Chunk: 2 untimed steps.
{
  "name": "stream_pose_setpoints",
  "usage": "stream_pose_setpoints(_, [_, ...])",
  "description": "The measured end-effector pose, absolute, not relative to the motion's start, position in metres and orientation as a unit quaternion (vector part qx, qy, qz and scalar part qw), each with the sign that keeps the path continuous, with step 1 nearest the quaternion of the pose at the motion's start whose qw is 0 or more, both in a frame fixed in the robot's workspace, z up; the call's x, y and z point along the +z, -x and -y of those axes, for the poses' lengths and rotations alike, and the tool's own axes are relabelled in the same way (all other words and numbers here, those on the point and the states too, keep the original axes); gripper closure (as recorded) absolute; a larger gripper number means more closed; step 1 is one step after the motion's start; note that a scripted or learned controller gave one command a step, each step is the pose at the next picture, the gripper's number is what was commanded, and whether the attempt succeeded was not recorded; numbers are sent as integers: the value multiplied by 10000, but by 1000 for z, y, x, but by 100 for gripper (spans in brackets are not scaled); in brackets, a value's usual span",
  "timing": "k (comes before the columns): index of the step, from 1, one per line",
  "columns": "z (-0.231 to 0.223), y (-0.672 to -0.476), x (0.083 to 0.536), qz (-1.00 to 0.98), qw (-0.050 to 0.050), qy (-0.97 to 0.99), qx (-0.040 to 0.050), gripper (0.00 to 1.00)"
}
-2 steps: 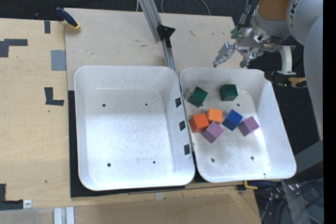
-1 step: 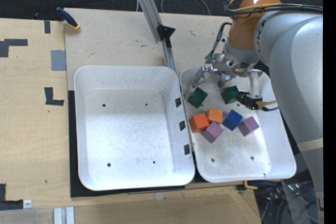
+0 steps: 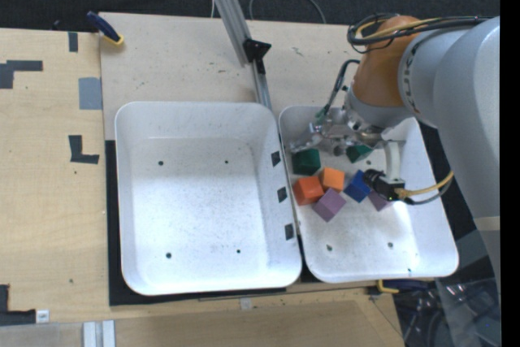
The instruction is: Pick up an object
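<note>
My gripper (image 3: 323,134) is low over the back of the right bin (image 3: 422,256), just behind a cluster of small blocks. A dark green block (image 3: 306,162) lies right in front of it. A teal block (image 3: 357,152) sits partly hidden under the wrist. Further forward lie an orange block (image 3: 307,190), a second orange block (image 3: 333,177), a blue block (image 3: 357,187), a purple block (image 3: 329,206) and a smaller purple piece (image 3: 379,201). No block can be made out in the gripper.
The left bin (image 3: 130,134) stands beside the right one, their walls touching at the middle. A slanted metal pole (image 3: 227,0) crosses behind the bins. A yellow and black cable (image 3: 418,189) hangs from the arm over the right bin.
</note>
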State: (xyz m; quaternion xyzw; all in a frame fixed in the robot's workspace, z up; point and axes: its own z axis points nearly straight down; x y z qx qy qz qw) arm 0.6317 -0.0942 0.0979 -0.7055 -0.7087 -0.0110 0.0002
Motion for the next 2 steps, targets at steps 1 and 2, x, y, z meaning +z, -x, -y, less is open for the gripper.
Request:
stream_pose_setpoints(1, [95, -641, 118, 7095, -145, 7043, -201, 100])
stream_pose_setpoints(2, [93, -633, 107, 7098, 5, 7043, -106, 0])
